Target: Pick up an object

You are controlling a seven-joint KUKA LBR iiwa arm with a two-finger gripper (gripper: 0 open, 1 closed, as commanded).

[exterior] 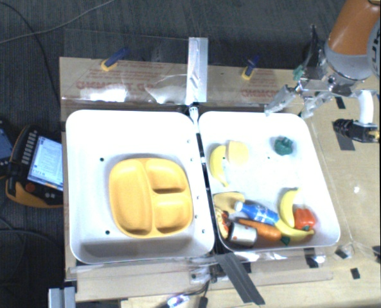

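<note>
My gripper hangs over the far right rim of the right bin, its two metal fingers spread open with nothing between them. Just below it in the bin sits a small dark green object. A pale yellow piece and a yellow banana slice lie at the bin's left side. At the bin's near edge lies a pile: a banana, a red pepper, a carrot, a blue-and-white bottle and a can.
The left bin holds a yellow divided tray. A metal post stands behind the seam between the bins. A handheld device lies left of the bench. Clamps and crumpled plastic sit along the back board.
</note>
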